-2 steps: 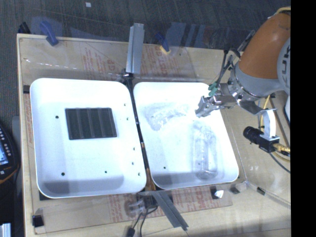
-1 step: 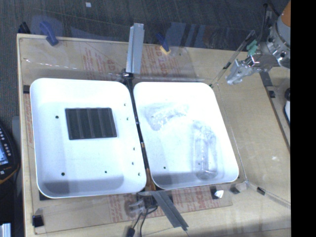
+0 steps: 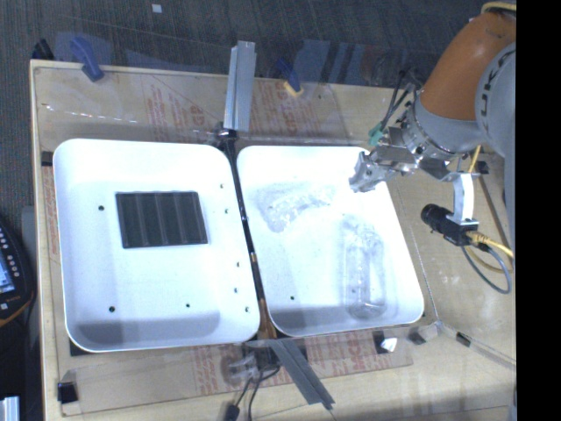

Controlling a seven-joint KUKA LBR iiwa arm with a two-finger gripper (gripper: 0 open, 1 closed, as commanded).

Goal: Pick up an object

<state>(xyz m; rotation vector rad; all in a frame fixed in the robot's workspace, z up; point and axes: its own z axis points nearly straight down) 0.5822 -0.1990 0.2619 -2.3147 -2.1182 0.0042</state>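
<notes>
Two shallow white bins side by side on a pale wooden bench [image 3: 351, 112], meeting at a dark seam under an upright grey metal post [image 3: 240, 86]. Left shallow white plastic bin [image 3: 79, 235] carrying a dark ribbed rectangular block [image 3: 162, 218], flat on the floor slightly above the middle.

Right shallow white plastic bin [image 3: 302, 310] holding two see-through things, both faint against the white. Crumpled clear plastic wrapper [image 3: 289, 202] in the upper left part, near the shared seam. Clear plastic bottle [image 3: 363, 270] lying flat in the lower right part, long axis running up and down the view, bottom end close to the near wall.

Grey arm with orange band reaching in from the right, two-finger gripper [image 3: 362, 177] poised over the upper right corner of the right bin, right at the rim. Nothing seen between the tips; whether spread or pressed together cannot be told at this size.

Wrapper to the left of the gripper and a little lower, apart from it. Bottle below the gripper, well apart, its upper end nearest. Black cylindrical fitting [image 3: 445, 221] with a yellow cable hanging off the arm beside the bin's right wall.
</notes>
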